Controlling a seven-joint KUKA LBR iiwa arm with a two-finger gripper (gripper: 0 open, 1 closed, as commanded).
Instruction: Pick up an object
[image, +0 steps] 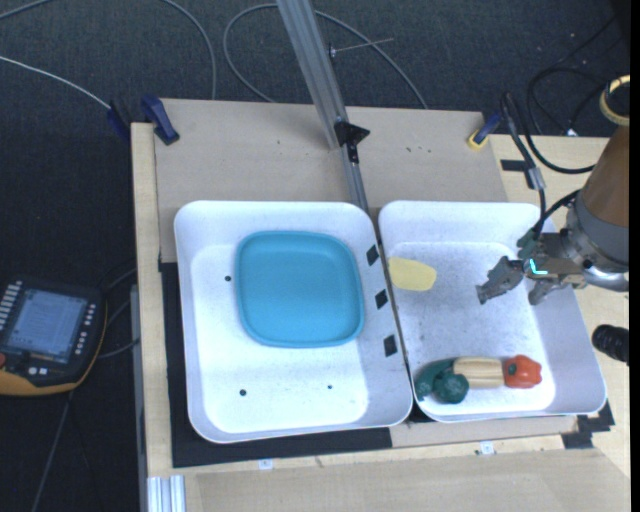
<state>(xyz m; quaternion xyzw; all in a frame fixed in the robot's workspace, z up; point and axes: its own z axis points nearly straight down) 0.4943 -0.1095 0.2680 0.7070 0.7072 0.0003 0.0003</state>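
In the right bin (565, 330) a pale yellow flat piece (412, 274) lies near the left wall at the back. Along the front wall lie a dark green lumpy object (441, 384), a tan stick-shaped object (478, 372) and a red round object (521, 372), touching in a row. My gripper (518, 282) hangs over the bin's right half, above bare floor, with its two dark fingers (495, 284) spread apart and nothing between them. It is well right of the yellow piece and behind the front row.
The left bin (200, 300) holds a blue square plate (300, 288). A metal rod (325, 75) slants down to the gap between the bins. Blue clamps (158, 118) sit at the bench's back corners. A teach pendant (45, 335) lies on the floor at left.
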